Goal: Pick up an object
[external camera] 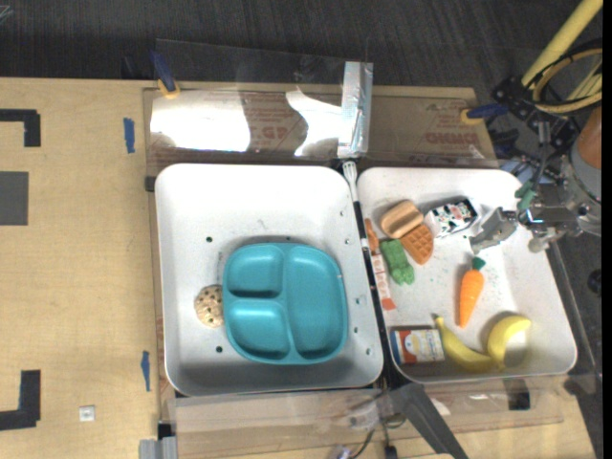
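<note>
Roughly mid-bin on the right: a carrot [469,295], orange with a green top, lying nearly upright in the view, leaf end toward the far wall. Just beyond its leaf end hang the jaws [489,231], metal and grey, low over the right bin [555,285]; whether they are spread or pressed together cannot be told from this angle, and nothing is seen between them. Arm enters from the right edge. Near the carrot, toward the front wall: a banana [463,349] lying curved, a yellow lemon [507,336] touching its outer end, and a small can [416,344] on its side at the banana's stem end. Toward the divider: a green toy vegetable [397,261], an orange waffle-like piece [418,243], a tan bread roll [401,218] and a small black-and-white packet [452,214]. Left bin [258,189] holds a teal sectioned plate [284,300], with a cookie [209,305] touching its left rim. Both bins sit on the bench [67,256].
</note>
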You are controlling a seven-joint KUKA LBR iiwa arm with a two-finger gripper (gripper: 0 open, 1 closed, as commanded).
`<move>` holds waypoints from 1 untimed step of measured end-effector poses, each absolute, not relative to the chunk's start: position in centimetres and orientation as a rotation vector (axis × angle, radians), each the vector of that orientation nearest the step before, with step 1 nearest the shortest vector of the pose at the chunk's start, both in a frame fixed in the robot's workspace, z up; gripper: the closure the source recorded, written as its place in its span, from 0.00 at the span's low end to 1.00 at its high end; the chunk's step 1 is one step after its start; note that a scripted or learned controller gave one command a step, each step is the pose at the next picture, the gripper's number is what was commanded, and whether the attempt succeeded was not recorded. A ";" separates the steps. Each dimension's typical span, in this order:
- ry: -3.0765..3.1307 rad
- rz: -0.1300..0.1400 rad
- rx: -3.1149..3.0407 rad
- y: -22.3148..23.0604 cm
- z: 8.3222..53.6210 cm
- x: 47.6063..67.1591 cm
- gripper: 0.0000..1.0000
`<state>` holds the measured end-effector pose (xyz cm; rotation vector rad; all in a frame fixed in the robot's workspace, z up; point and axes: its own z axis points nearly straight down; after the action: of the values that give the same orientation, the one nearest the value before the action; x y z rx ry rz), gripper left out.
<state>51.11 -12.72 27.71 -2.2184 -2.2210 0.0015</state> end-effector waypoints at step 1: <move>-2.035 0.013 -2.379 -14.7 12.8 47.6 0.00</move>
<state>47.58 -14.69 12.82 -2.3791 -2.0353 0.0126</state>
